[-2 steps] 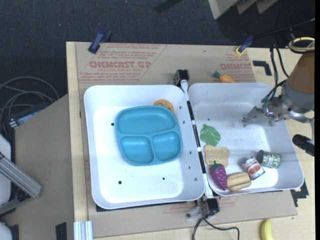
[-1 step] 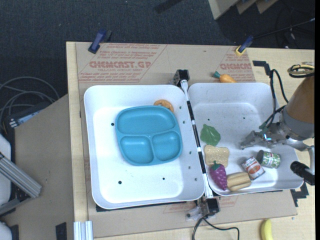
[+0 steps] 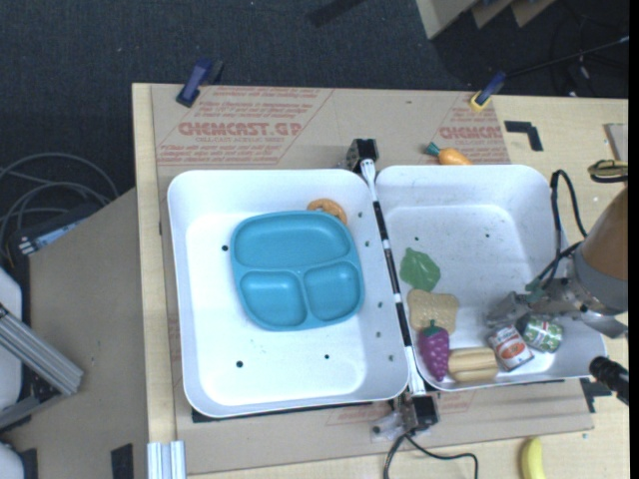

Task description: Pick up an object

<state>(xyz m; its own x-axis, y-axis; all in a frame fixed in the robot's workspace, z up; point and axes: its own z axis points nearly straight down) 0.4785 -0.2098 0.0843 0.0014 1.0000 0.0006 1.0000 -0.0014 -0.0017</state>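
Note:
My gripper (image 3: 527, 309) reaches in from the right and hangs low over the right bin's (image 3: 469, 193) front right corner. Just below it lie a green-and-silver can (image 3: 545, 335) and a red-labelled can (image 3: 510, 348), side by side. I cannot see either can held. Further left in the same bin are a tan bun-like roll (image 3: 472, 364), purple grapes (image 3: 433, 346), a tan slice of bread (image 3: 432, 309) and a green leaf (image 3: 419, 268).
The left bin (image 3: 200, 297) holds a blue divided plate (image 3: 298, 268) with a small orange ring-shaped item (image 3: 326, 209) behind it. A toy carrot (image 3: 448, 154) lies on the bench behind the right bin. A yellow object (image 3: 532, 459) sits at the bench's front edge.

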